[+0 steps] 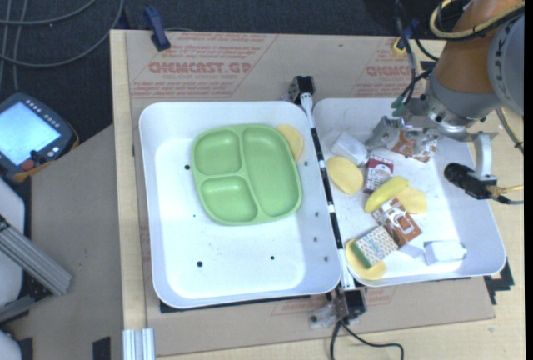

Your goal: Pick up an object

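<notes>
We see the arm (475, 58) reaching in over the far side of the right bin (479, 254), its claw (405, 133) low among the clutter there. Something brownish sits right at the claw, but we cannot tell whether it is held, nor how the claw is set.

The candidates lie bunched in the right bin: a pale yellow lemon-like piece (345, 174) near the divider, a small red-and-white packet (379, 172) just beside it, a yellow banana shape (386, 192) touching a brown packet (400, 221), a colourful carton (375, 245) lying flat nearer us, and a white block (444, 250) well apart at the near right.

The left bin (166, 208) carries a green divided plate (246, 173).

Our judgement: these look like light play-food pieces, hard plastic, probably slick and rounded. The banana would be best taken across its narrow middle; the flat carton offers little edge. The white block, standing alone, looks the cleanest take.
</notes>
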